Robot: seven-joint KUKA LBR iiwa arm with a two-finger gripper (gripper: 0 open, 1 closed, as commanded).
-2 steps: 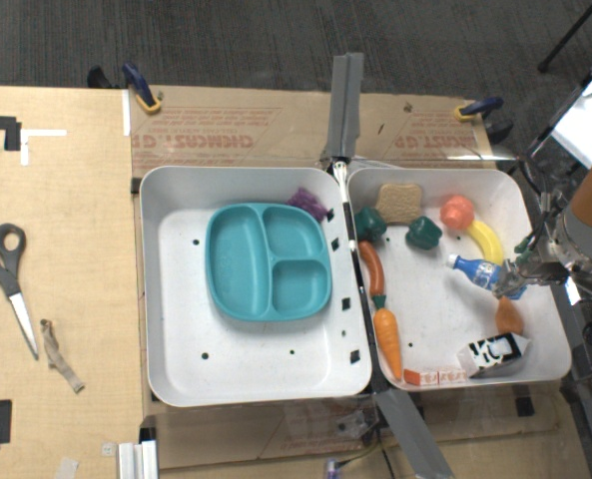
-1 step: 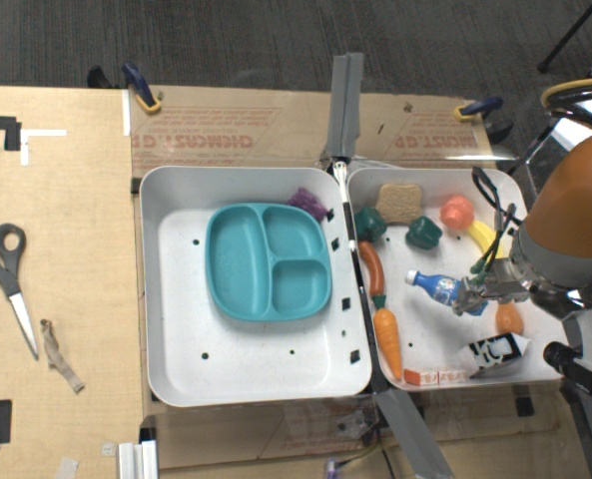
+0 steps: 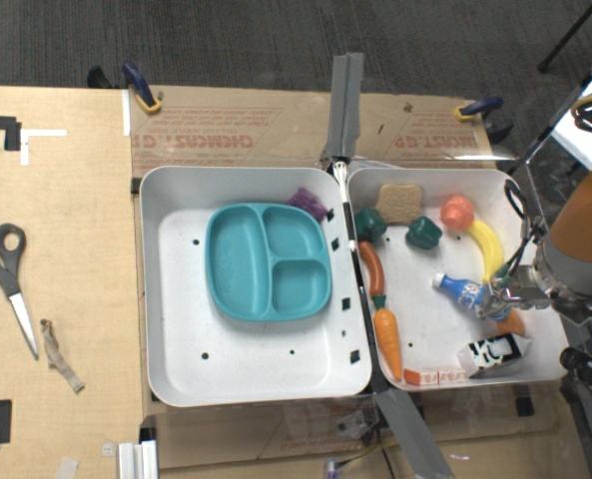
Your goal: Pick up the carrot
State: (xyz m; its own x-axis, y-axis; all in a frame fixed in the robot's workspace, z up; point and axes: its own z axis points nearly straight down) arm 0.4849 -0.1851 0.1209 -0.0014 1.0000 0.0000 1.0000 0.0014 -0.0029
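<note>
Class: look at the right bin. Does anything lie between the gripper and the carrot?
Nothing large. The gripper sits by the blue bottle at the right; the carrot lies along the left wall, with bare bin floor between them.

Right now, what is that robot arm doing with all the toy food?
The robot arm's hand is down at the right side of the right bin, by the little blue bottle and the banana. It is meant to pick up the carrot, but the carrot lies untouched along the bin's left wall, below a sausage. The left bin holds a teal divided plate.
</note>
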